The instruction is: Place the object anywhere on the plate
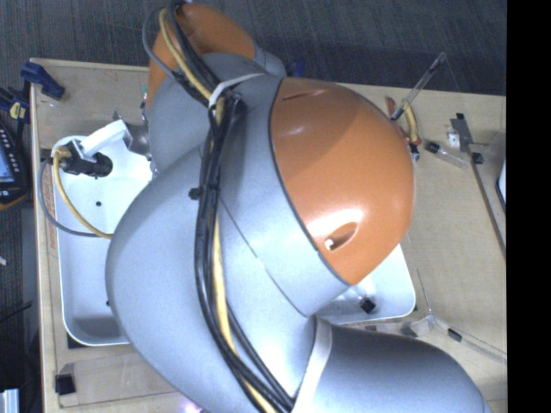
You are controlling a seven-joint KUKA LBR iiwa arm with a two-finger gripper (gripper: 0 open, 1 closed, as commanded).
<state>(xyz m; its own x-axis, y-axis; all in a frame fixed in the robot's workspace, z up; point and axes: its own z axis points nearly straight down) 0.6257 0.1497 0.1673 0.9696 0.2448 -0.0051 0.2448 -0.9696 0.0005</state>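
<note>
Two white bins sit on the table (465, 231), mostly covered by the grey-orange arm (258, 231). Left bin (77, 265) floor looks bare where visible; right bin (396, 295) corner peeks out. Hand, object, plate: cannot tell.

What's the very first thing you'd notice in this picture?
The big grey robot arm fills the middle, with its shiny orange band bulging right of centre. Black and yellow cables run down along the arm from the top. Behind it, a white bin peeks out at the left, on a wooden bench.
</note>
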